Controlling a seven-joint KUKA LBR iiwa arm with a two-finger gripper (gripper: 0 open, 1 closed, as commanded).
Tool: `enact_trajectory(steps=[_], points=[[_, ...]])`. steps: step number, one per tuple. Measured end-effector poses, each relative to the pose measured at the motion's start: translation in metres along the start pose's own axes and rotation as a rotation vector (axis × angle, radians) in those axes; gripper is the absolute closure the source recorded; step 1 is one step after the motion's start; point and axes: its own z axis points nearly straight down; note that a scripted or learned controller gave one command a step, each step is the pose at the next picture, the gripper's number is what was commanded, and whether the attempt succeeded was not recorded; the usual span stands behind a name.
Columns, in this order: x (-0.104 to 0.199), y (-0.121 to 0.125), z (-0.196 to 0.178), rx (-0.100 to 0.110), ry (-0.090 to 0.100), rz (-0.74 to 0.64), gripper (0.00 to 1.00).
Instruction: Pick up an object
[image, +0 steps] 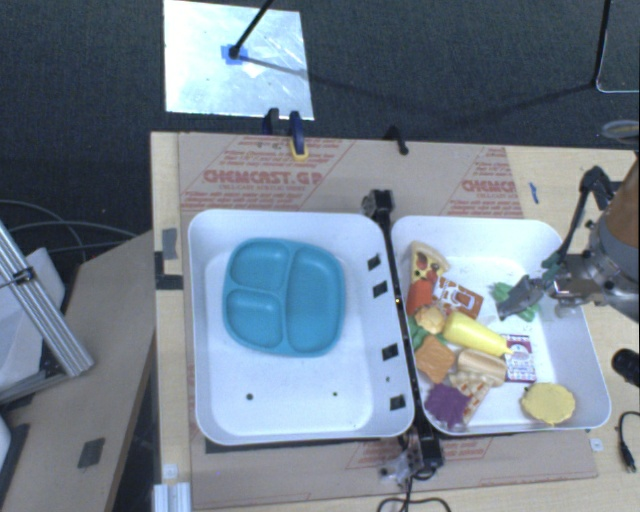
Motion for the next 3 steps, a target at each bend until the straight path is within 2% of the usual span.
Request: enact_trajectory(steps=[1,2,3], points=[[0.028,0.034,0.182,0.002,-0.001,0.003,0.0],[0.029,0.035,0.171,0.0,0.0,0.003,1.0],[0.129,0.072,0.089,-0.008,0.002,-0.01,1.0]])
